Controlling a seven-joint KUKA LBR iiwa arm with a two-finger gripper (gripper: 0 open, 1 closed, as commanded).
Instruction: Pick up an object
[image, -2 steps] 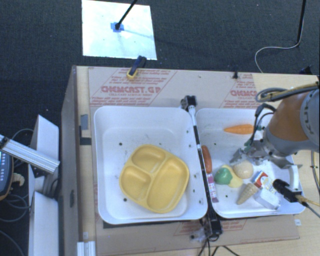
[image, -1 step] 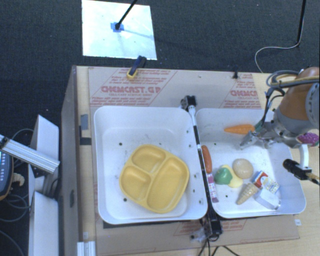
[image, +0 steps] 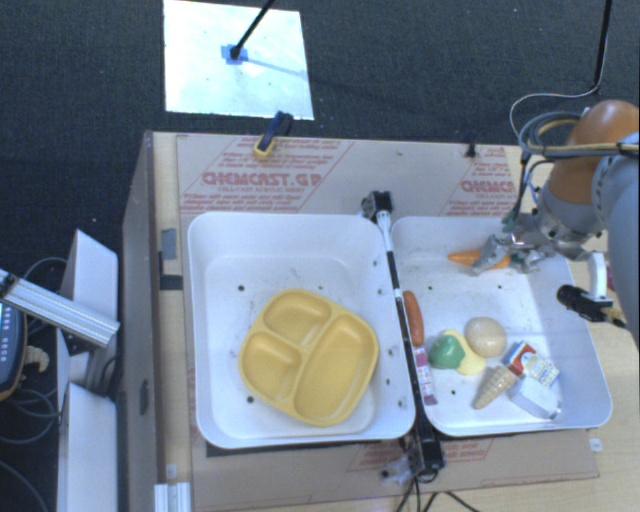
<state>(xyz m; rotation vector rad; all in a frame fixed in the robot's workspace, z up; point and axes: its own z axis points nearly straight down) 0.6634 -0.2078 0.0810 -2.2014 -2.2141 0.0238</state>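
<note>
The arm (image: 590, 165) comes in from the right side, and its gripper (image: 503, 252) is low over the far part of the right bin (image: 575, 395). An orange carrot (image: 465, 258) lies there on the bin floor, and the gripper tips are just beside its right end, maybe touching it. From this angle I cannot tell if the pincer is released or clenched, and I also cannot tell if the carrot is between its tips.

In the same bin, nearer to the camera, there are more toy foods. A red sausage (image: 413, 317) lies along the left wall, next to the divider between the two bins. Near it is a green pepper (image: 446, 351), and it touches a yellow piece (image: 470, 362). A pale beige potato (image: 486, 336) rests just beside them on the far right. A small ice cream cone (image: 494, 385) lies tilted near the front, and a small red and white box (image: 529, 365) is at its right.

The left bin (image: 225, 250) holds a yellow tray (image: 309, 356) with three compartments. It lies flat, in the near half of the bin.

Both bins stand on a board with red letters (image: 262, 180). On the far edge of this board lies a small yellow and black clip (image: 270, 137).
</note>
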